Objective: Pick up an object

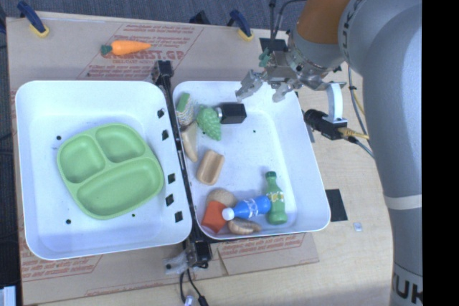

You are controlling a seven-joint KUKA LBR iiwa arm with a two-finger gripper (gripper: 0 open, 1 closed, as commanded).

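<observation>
Fingers spread wide and empty, my gripper (262, 87) hangs just beside the black block (232, 112), presumably lining up.

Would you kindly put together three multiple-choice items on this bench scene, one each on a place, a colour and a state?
1. Where does the carrot lie?
A. in the left bin
B. on the cardboard behind the left bin
C. on the green tray

2. What colour is the sectioned tray?
A. green
B. red
C. blue

3. How is the blue bottle posed?
A. upright
B. lying on its side
C. held by the end effector

Answers: B, it rests outside the left bin; A, it is plainly pale green; B, it lies flat in the right bin, white cap leftward.
</observation>
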